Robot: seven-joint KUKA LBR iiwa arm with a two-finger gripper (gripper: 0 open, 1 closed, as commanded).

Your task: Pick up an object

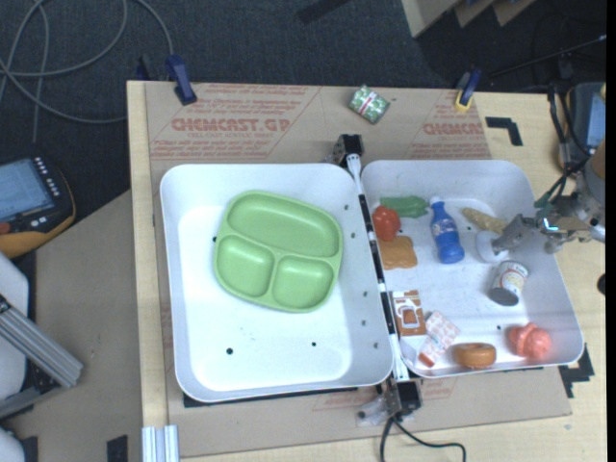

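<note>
The right bin (553,287) holds several small objects. A blue bottle (446,232) lies near its middle, next to a red tomato (386,222), a green vegetable (404,205) and an orange piece (398,252). A tan item (484,220) lies toward the far right side. A small can (508,279) rests on its side just below my gripper (515,233), which reaches in over the bin's right rim, above the can and beside the tan item. Nothing is visibly held.
At the right bin's front lie a pink item (527,339), a brown roll (474,355), a red-white packet (440,337) and an orange carton (409,313). A green divided plate (279,250) sits in the left bin (192,335). A green wrapped item (369,104) lies on the cardboard behind the bins.
</note>
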